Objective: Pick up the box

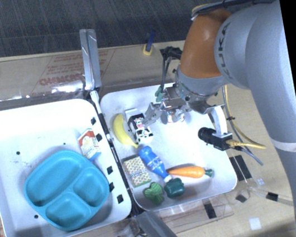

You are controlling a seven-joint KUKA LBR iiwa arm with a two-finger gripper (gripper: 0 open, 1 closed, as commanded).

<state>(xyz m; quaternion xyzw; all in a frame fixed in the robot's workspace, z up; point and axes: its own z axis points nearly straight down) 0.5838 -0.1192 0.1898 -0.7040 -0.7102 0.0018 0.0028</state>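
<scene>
Brown board covers the bench (26, 68), and two shallow white bins are set on it side by side, parted by a ridge with black clips; the left bin (2, 126) carries a blue divided tray (67, 190) and, just beside the tray's upper right corner, a small red-and-white carton (88, 144) leaning towards the ridge. The right bin (218, 179) is crowded along its left and lower sides, so that its middle is left bare for the arm: a banana (120, 129), a blue bottle (151, 162), a patterned flat box (136, 171), a carrot (187, 172) and green vegetables (163, 190) are laid there. The box meant by the task could be the carton or the patterned box; which one cannot be told. The hand (140, 128) is lowered at the right bin's upper left, beside the banana; whether it is spread or closed cannot be told, and nothing is seen held in it. A grasp is judged not yet made.
</scene>
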